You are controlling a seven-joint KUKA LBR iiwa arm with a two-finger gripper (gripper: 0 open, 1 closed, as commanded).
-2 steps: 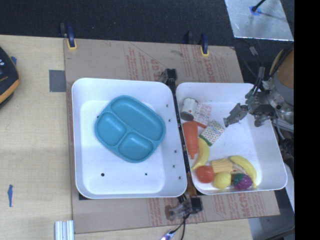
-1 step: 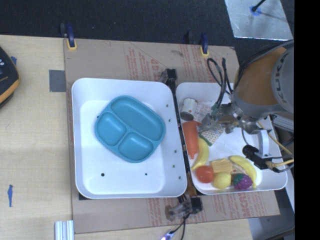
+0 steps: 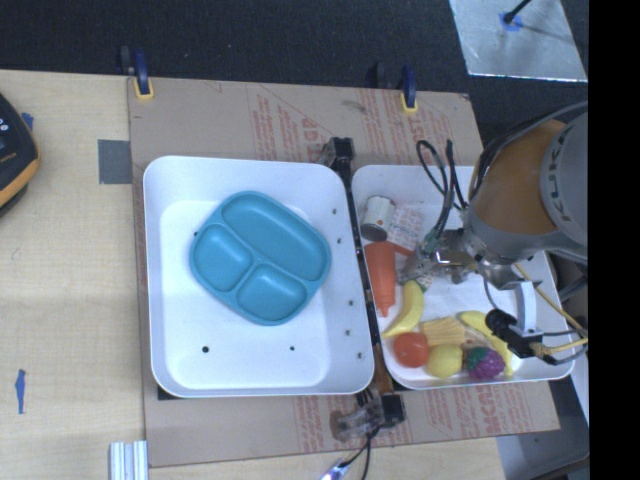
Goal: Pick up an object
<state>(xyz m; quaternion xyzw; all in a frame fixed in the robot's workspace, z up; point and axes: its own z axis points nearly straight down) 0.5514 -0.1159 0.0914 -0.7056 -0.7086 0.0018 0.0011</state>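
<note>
The right bin (image 3: 400,180) holds several toy foods: an orange carrot (image 3: 380,273), a yellow banana (image 3: 407,308), a red tomato (image 3: 409,348), a yellow lemon (image 3: 445,361), purple grapes (image 3: 487,364), a corn piece (image 3: 445,332) and a small can (image 3: 377,215). My gripper (image 3: 432,259) hangs low over the middle of this bin, just right of the carrot and above the banana's top end. The grey arm with its orange band (image 3: 515,183) covers the bin's right part. Nothing is visible between the fingers.
In the left bin (image 3: 180,368) a blue divided plate (image 3: 260,256) lies tilted. Black cables loop above the wrist. Both bins rest on a cardboard sheet (image 3: 250,118) clamped to the wooden bench. A yellow-black device (image 3: 12,158) sits at the far left edge.
</note>
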